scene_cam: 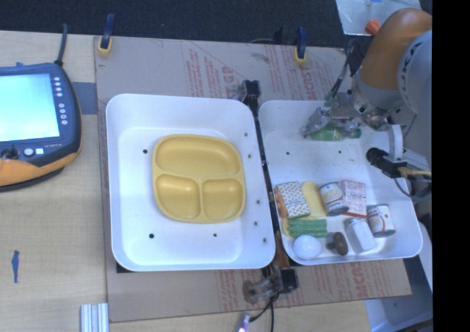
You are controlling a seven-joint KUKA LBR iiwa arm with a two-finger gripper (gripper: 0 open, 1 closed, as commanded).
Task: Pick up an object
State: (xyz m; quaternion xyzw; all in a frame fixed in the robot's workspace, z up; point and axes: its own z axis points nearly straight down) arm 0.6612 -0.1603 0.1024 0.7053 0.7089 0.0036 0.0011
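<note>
Grey arm [396, 51] reaching from the right, hand [332, 126] low over the right bin's [411, 250] far end, on a green object [327, 133], grip state unclear, more objects [330, 217] clustered along the near edge, yellow divided tray [198, 176] in left bin [125, 176]

Arm [396, 51] reaches in from right, gripper [330, 126] lowered
</note>
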